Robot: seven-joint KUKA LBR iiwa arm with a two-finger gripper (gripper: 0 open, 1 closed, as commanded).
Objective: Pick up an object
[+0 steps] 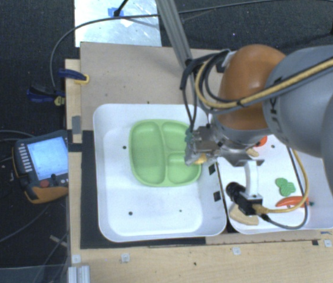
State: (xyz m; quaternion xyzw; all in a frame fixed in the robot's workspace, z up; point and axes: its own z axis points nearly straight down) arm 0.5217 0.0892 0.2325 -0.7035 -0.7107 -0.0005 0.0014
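Over the right edge of the green divided plate [159, 152], the gripper [194, 152] hangs low; whether it is spread or pinching anything cannot be told. Smooth, glossy and rounded-square, that plate lies in the left white bin [113, 217]. Right of the plate lie a green knobbly piece [284, 186] and an orange carrot-like piece [290, 202].

The pincer [197, 152] hangs over the right edge of a green divided plate [154, 153] in the left bin [148, 217].
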